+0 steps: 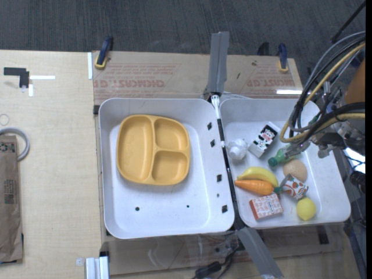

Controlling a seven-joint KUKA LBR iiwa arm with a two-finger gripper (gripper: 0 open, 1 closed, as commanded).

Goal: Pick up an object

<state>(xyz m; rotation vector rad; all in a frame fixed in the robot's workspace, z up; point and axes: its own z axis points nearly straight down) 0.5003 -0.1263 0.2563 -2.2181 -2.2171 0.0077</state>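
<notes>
1. Nearest my camera edge, below the gripper (286,154), I see a red and white carton (266,206) and a yellow lemon (306,208) at the front of the right bin (334,217).
2. A step further in, the carrot (254,186) and banana (259,174) lie touching, both down and to the left of the gripper. The carrot's long axis runs roughly left to right, leaves toward the gripper's side and tip toward the divider between the bins.
3. Just beneath the gripper sit a tan egg-like piece (296,169) and a small patterned box (294,186).
4. I judge the target to be the green thing (278,156) at the gripper's tip. It is small and partly covered, so I cannot tell its long axis or its heading.
5. The pincer's own state I cannot tell: cables and wrist hide the tips.
6. To do this step well, I would come straight down, centred on the green thing, and keep off the egg-like piece close beside it.
7. Beyond the gripper, up and left, a black and white carton (264,139) lies tilted, with a white crumpled thing (236,149) further left.
8. Far left, the yellow divided plate (153,149) lies in the left bin (110,173).
</notes>
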